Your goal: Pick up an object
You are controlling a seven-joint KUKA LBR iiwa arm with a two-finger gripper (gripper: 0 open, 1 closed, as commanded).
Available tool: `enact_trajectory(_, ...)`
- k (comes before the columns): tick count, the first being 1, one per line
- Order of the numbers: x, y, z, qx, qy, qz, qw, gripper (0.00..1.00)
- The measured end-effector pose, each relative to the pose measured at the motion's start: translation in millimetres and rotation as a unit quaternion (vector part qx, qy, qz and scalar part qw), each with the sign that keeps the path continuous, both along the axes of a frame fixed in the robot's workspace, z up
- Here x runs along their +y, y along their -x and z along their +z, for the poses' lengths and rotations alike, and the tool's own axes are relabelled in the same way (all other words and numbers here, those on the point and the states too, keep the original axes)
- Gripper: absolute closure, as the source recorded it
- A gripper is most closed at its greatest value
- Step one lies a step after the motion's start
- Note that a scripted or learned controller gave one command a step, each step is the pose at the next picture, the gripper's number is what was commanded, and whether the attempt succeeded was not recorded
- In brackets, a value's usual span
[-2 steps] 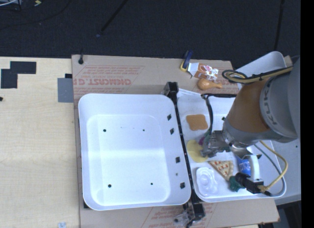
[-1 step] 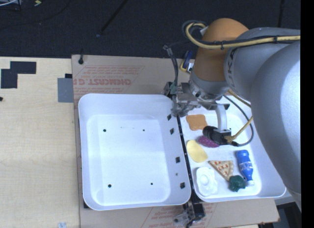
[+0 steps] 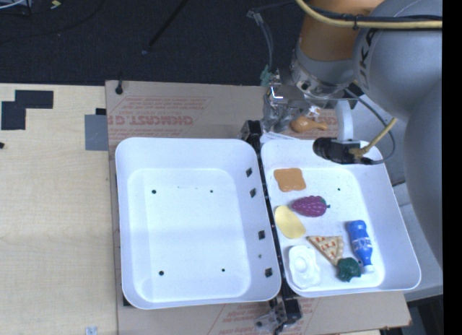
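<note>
The pincer [image 3: 283, 110] hangs over the far rim of the bin [image 3: 368, 189] that holds the toys, close to the divider between it and the neighbouring bin [image 3: 188, 232]. The wrist hardware crowding it keeps me from telling whether it is clenched or released. A small tan piece [image 3: 306, 123] sits just beside the pincer, on the side toward the arm, right at the rim. It looks the likeliest thing to be picked, yet I cannot tell whether it is gripped, merely touched, or resting on the rim. That is the main hazard: with a hold on one end only, or none at all, a lift would probably leave it behind or drop it outside the bin onto the surface [image 3: 58, 203]. So near the wall, a descent could also jam the pincer against rim or divider and shove the bin. The other candidates lie well nearer the camera than the pincer: an orange square [image 3: 289, 179] closest, then purple grapes [image 3: 309, 206], a yellow oval [image 3: 289, 222] and a blue bottle [image 3: 359, 241]. They lie close together, so a grab there might nudge a neighbour.
</note>
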State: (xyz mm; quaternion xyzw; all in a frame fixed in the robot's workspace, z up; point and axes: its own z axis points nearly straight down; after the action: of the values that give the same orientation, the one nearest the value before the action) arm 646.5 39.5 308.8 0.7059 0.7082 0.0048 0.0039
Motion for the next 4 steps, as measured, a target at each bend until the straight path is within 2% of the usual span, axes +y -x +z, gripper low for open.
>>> enact_trajectory(1, 75.2, 4.5, -12.6, 0.007, -0.0001, 0.001, 1.0, 1.0)
enact_trajectory(2, 41.2, 20.4, -14.7, 0.008, 0.0015, -0.003, 1.0, 1.0)
enact_trajectory(3, 43.5, 19.8, -14.6, 0.008, 0.0012, 0.0, 1.0, 0.0)
enact_trajectory(4, 43.6, 20.0, -5.1, 0.009, 0.0018, 0.001, 1.0, 1.0)
